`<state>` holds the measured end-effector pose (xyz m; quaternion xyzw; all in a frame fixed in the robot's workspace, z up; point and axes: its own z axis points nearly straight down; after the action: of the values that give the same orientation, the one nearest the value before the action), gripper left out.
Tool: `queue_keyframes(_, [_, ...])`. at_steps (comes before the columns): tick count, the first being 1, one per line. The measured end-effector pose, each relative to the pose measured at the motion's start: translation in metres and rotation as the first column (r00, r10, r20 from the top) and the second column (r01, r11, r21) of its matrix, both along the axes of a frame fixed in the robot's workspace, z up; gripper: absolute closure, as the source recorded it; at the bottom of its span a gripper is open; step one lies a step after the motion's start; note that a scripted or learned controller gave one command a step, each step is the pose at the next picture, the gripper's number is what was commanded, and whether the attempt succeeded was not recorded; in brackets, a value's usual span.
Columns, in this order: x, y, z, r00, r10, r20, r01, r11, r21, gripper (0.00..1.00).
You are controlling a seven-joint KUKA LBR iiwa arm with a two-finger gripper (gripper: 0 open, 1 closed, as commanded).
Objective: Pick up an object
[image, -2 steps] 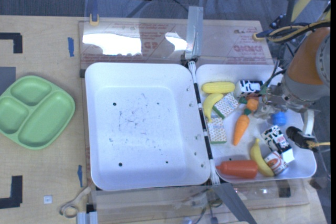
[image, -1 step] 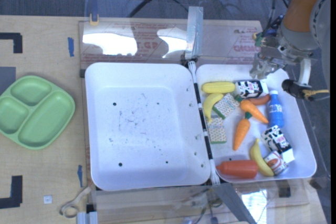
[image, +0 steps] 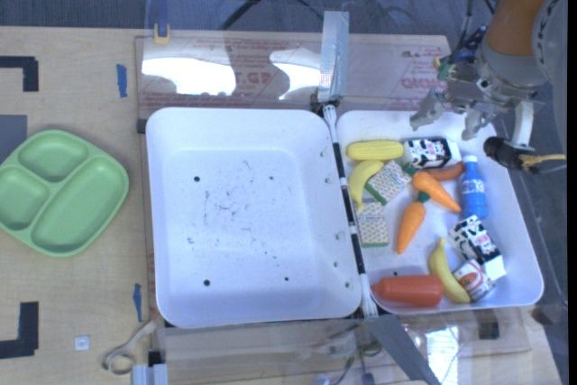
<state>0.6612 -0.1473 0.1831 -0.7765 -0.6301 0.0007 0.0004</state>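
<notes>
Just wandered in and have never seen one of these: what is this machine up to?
A robot arm reaches in from the right, its claw hanging over the far edge of the right bin, which is full of toy food: bananas, carrots, a blue bottle. It holds nothing yet. The left bin has no toys in it, and a green plate sits off to the side.

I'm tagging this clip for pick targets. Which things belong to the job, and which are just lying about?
Job: gripper; right bin with bananas, carrots, blue bottle, sausage.
Lying about: green divided plate, left bin.
</notes>
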Motion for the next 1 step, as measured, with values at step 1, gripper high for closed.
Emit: queue_keyframes(1, [0.0060,-0.0377,-0.0381,0.999,-0.039,-0.001,0.039,0.999,0.000,0.00])
